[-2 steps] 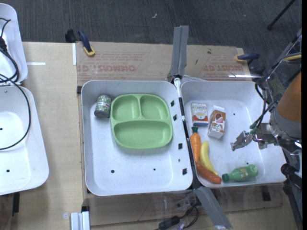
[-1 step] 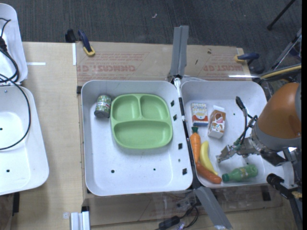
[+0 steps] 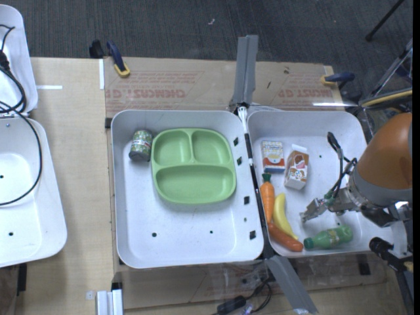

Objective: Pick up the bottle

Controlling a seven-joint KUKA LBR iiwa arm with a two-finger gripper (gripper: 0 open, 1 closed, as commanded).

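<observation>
A green bottle (image 3: 329, 238) lies on its side near the front edge of the right bin (image 3: 308, 115), cap pointing left. My gripper (image 3: 314, 209) hangs just above and to the left of it, in the bare patch between the banana and the bottle. It is open with nothing between its fingers and is not touching the bottle. The grey arm with its orange band (image 3: 390, 159) reaches in from the right, over the bin's right side.
In the right bin a carrot (image 3: 268, 199), a banana (image 3: 282, 215) and a long red vegetable (image 3: 285, 239) lie left of the bottle. Two small cartons (image 3: 272, 156) (image 3: 297, 168) sit further back. The left bin (image 3: 177, 238) holds a green divided plate (image 3: 193, 165) and a small can (image 3: 140, 145).
</observation>
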